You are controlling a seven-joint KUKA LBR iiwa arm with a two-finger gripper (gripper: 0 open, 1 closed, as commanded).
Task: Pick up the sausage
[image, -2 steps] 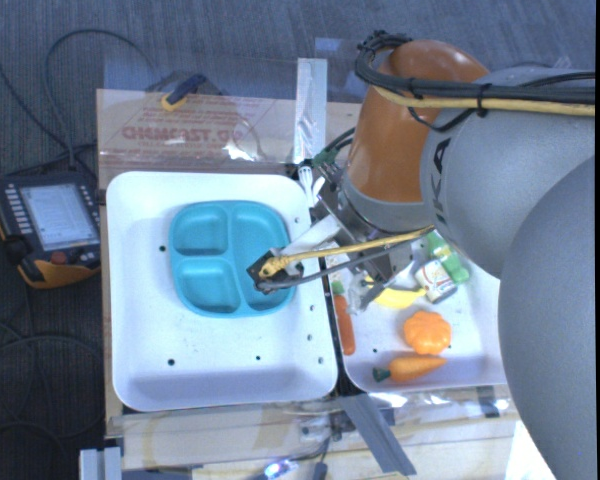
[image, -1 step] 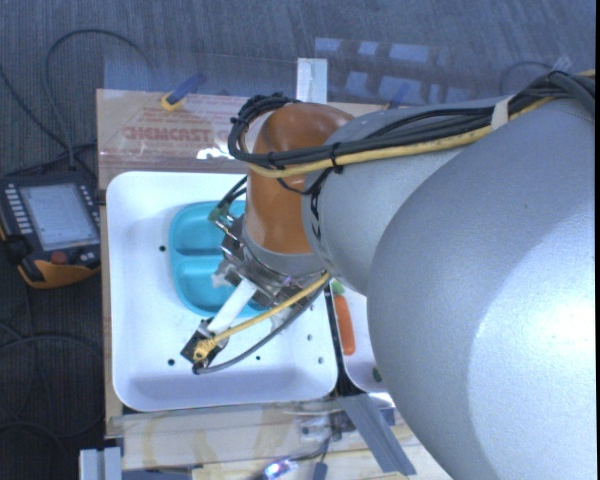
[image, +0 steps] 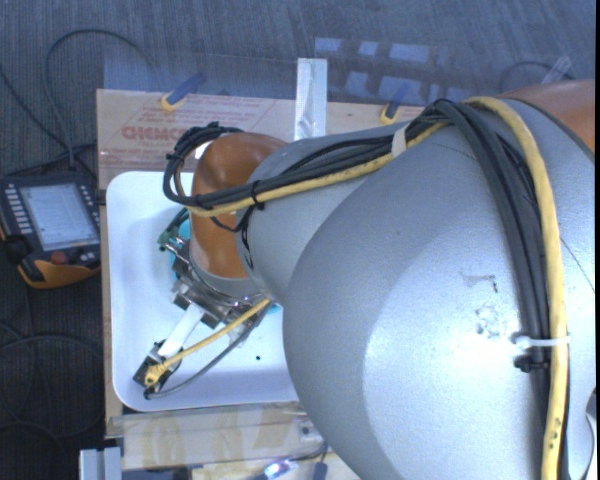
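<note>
My arm reaches in from the right and covers most of the view. Its wrist, with the orange band [image: 225,203], points down into the left white bin [image: 130,268]. The gripper [image: 196,296] hangs low over the middle of that bin, close to the floor. The wrist's bulk hides what lies under and right of it. A small teal and green thing [image: 171,233] peeks out at the wrist's left edge; I cannot tell what it is.
The left bin rests on a brown cardboard sheet [image: 140,128]. A teach pendant [image: 45,223] lies on the dark floor to the left, with cables around it. Bare white bin floor shows at the bin's left side and front.
</note>
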